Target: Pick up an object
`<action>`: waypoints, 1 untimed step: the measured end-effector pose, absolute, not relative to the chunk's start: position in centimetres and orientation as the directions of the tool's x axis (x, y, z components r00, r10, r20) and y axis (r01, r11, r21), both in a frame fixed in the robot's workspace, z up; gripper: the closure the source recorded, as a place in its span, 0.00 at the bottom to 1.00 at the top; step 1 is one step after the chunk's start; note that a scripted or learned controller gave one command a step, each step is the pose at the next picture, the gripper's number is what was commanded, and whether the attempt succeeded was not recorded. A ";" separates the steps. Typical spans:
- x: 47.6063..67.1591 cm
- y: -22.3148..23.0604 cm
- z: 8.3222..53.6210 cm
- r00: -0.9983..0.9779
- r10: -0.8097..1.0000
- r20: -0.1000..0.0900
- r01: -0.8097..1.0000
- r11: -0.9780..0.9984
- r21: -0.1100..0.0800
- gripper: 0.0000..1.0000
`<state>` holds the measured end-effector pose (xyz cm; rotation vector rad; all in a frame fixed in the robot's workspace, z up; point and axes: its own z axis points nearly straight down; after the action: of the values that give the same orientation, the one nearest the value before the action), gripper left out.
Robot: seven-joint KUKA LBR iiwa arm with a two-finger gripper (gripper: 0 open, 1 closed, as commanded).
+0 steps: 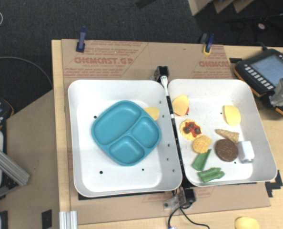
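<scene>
Left bin [79,128]: teal divided plate [126,132], small yellow piece [151,112] at its far right rim. Right bin [256,99]: toy foods, with yellow slice [231,114] far right, brown disc [226,150] touching white block [246,151], green pieces [210,174] nearest.

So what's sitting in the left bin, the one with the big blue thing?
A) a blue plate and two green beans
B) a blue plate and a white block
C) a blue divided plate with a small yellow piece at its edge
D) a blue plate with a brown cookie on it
C: the blue divided plate lies in the left bin with a small yellow piece at its upper right edge.
</scene>
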<state>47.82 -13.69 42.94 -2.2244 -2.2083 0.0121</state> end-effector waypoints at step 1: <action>47.9 -18.2 37.6 0.005 1.000 0.000 1.000 -0.005 -0.004 1.00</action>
<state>47.87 -18.18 37.57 -2.2250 -2.2138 0.0053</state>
